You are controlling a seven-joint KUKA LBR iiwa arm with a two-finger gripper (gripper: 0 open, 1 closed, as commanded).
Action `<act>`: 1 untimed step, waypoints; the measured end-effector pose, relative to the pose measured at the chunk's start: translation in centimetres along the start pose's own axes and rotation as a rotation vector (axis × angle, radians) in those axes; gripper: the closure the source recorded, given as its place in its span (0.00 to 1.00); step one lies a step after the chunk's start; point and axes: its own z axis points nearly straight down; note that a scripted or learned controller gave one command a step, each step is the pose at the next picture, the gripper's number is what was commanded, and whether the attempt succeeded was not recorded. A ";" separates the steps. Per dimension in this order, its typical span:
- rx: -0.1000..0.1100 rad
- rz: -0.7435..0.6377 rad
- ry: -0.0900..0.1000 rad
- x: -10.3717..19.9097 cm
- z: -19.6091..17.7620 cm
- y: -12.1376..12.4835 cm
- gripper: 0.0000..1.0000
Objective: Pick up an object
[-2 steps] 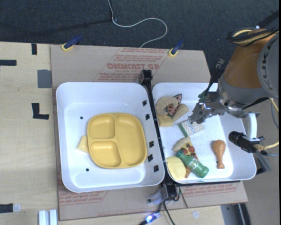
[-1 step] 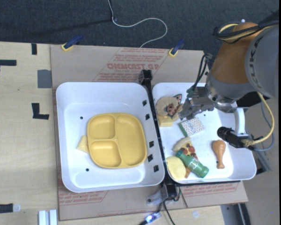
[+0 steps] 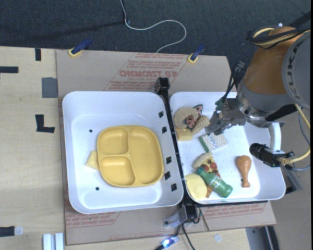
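In the right bin [image 3: 274, 191], the claw [image 3: 219, 125] hangs low over a small patterned card [image 3: 214, 141], likely to grasp it. The chicken leg [image 3: 244, 169] and green bottle [image 3: 216, 184] lie apart.

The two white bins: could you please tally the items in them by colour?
Yellow: 3, the divided plate, a wedge beside it, a round piece
Green: 1, bottle
Brown: 1, drumstick
Mixed colours: 3
Total: 8
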 end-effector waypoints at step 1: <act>0.002 0.000 -0.001 0.7 1.6 0.7 1.00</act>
